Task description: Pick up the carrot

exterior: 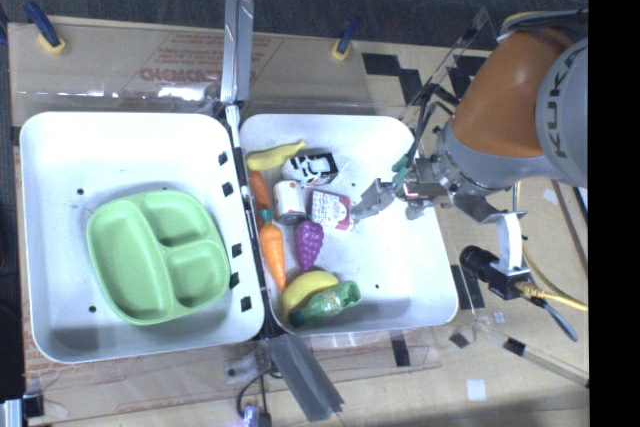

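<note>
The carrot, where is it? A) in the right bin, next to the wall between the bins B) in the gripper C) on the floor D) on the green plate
A: the carrot lies in the right bin, along the wall it shares with the left bin, beside the purple grapes.

The arm is extended in from the right, and the end effector is angled low leftward.
</note>
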{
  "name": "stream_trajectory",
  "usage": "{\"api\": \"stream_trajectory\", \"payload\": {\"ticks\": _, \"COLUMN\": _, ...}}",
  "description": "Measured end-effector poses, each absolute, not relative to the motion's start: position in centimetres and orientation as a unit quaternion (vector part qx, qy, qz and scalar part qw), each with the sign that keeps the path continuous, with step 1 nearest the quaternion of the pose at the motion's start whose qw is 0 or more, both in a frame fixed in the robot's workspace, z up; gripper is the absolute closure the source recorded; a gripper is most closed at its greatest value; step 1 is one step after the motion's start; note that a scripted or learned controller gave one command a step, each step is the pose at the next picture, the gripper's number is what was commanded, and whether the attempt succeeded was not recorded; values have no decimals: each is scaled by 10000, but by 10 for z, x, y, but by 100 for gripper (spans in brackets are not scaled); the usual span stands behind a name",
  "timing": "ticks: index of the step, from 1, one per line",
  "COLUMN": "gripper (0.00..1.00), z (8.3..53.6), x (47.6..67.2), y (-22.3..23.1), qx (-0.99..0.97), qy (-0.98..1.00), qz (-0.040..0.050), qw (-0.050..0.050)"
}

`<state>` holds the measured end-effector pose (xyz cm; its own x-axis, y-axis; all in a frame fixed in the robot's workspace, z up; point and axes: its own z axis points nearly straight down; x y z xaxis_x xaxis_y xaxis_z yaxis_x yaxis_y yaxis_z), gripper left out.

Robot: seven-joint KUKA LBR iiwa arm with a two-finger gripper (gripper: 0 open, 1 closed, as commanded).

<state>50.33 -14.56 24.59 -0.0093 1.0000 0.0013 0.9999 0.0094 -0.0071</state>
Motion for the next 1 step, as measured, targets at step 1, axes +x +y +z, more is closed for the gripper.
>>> {"api": "stream_trajectory", "payload": {"ticks": 1, "gripper": 0, "z": 367, "x": 521, "y": -170, "qx": -7321, "qy": -6812, "qz": 14, "qw": 6}}
